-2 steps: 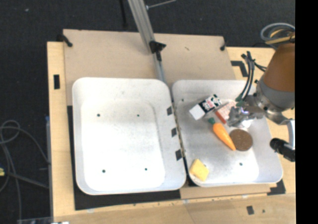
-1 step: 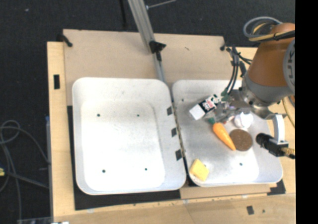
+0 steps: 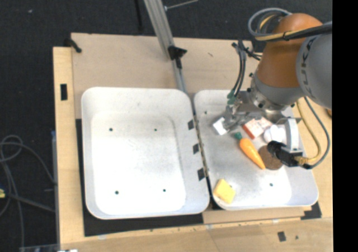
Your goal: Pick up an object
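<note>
Hovering low over the right bin (image 3: 302,192), the end effector (image 3: 234,115) is seen beside a small white block (image 3: 219,127), grip state indiscernible; the nearby carrot (image 3: 252,152) could be knocked.

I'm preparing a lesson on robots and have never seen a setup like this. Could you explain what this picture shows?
One camera looks down at a slant on a bench bearing two shallow white bins. The grey machine with an orange band is a robot arm, reaching in from the right. Its end effector hangs over the right bin; I can't tell whether it holds anything. That bin contains a carrot, a yellow block, a small white piece, a red-and-white item and a dark round thing. The left bin lies beside it.
</note>
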{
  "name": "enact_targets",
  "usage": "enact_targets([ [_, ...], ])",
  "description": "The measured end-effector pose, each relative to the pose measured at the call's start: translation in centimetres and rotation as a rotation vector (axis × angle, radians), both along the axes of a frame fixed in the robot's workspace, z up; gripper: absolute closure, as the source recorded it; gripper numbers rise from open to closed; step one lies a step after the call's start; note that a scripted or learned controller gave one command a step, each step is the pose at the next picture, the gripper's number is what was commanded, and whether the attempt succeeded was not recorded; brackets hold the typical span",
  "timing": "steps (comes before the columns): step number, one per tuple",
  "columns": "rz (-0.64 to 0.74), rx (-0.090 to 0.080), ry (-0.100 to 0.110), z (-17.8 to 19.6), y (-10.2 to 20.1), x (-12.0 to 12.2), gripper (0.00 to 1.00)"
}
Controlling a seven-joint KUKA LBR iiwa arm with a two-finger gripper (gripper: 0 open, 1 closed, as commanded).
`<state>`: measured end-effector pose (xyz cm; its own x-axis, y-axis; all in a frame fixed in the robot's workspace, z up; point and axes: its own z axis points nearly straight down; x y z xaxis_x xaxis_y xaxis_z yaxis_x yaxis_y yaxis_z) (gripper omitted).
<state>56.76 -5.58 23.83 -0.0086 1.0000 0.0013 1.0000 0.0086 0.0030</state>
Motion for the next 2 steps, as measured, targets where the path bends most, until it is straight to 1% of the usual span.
enact_targets([
  [1,-0.001,0.000,0.001,1.0,4.8,1.1,1.00],
  [2,-0.001,-0.002,0.002,0.0,10.6,1.7,1.00],
])
